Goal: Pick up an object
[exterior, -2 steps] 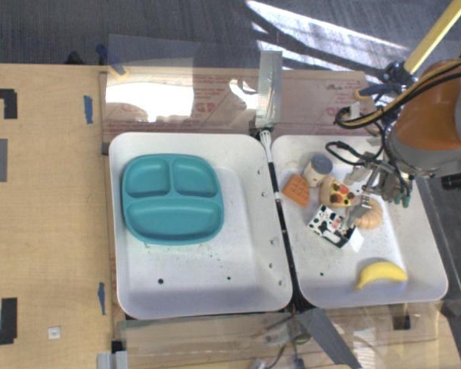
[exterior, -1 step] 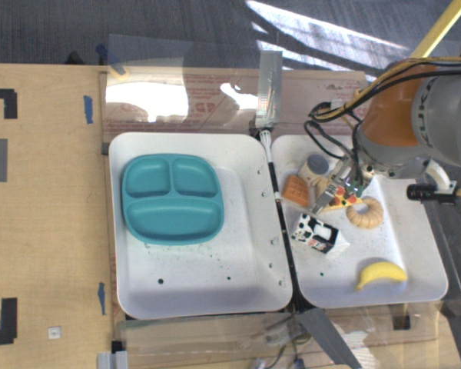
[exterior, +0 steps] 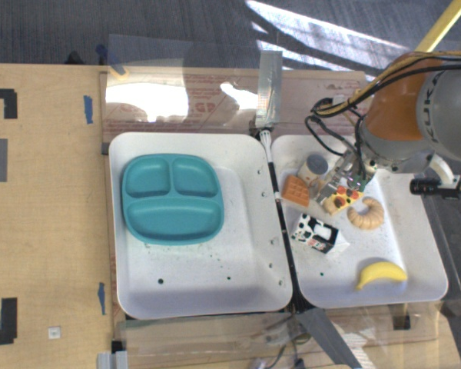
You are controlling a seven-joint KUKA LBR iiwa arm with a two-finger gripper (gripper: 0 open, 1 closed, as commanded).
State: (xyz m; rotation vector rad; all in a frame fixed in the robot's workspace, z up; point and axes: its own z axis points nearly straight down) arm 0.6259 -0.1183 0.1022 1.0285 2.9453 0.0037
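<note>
The right bin (exterior: 415,244) holds an orange waffle-like block (exterior: 296,191), a grey cup-shaped piece (exterior: 316,164), a black-and-white cow-patterned item (exterior: 315,232), a tan bagel (exterior: 366,213), a yellow banana (exterior: 381,274) and a small red-and-yellow toy (exterior: 340,199). My gripper (exterior: 339,184) reaches down from the right over the cluster near the red-and-yellow toy and the orange block. The arm's orange band (exterior: 396,114) sits above it.
The left bin (exterior: 138,283) bears a teal divided plate (exterior: 172,198). A ridge (exterior: 280,221) separates the two bins. Black cables (exterior: 330,121) loop from the wrist above the right bin's far edge. Cardboard (exterior: 38,206) covers the bench at left.
</note>
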